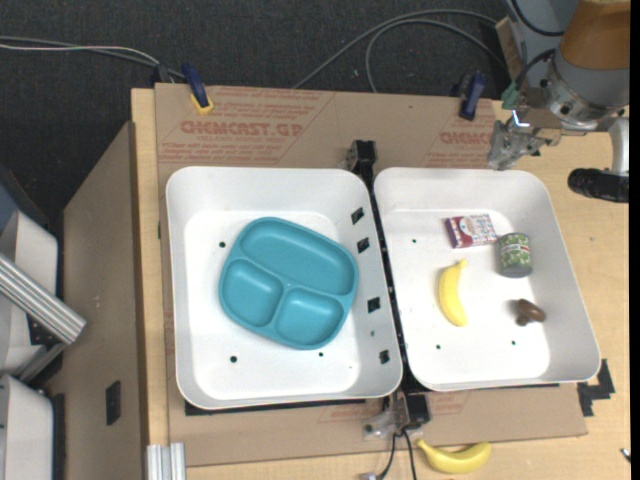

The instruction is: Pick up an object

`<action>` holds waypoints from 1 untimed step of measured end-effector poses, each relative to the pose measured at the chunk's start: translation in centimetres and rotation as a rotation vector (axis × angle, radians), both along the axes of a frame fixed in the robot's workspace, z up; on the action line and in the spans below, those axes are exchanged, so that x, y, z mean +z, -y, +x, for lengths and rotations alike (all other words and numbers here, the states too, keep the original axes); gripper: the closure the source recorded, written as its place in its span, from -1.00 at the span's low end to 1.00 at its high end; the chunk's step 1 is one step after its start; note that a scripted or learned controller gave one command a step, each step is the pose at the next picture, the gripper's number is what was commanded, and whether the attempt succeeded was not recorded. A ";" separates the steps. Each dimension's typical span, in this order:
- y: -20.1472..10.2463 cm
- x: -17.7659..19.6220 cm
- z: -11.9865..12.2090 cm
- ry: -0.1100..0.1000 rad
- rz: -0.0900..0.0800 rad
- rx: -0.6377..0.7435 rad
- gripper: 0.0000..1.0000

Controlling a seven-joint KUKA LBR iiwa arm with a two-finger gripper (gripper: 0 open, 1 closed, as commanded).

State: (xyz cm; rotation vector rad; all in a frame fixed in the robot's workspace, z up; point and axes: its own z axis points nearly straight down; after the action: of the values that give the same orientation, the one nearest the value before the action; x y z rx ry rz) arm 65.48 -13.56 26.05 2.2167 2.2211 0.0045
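The right bin holds a yellow banana, a small maroon and white box, a green-labelled can lying beside the box, and a small brown lump. A teal divided plate lies in the left bin. My gripper hangs above the far rim of the right bin, near its upper right corner, well apart from all the objects. Nothing shows between its fingers.
A second banana lies on the bench in front of the bins. Blue clamps hold the cardboard backing at the far edge. Cables run across the dark floor behind.
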 end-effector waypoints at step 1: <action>-4.9 -1.7 -1.2 -0.009 0.003 0.003 1.00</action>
State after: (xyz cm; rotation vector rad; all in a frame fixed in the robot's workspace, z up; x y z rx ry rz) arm 64.25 -8.65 24.37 2.2191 2.2304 -0.0015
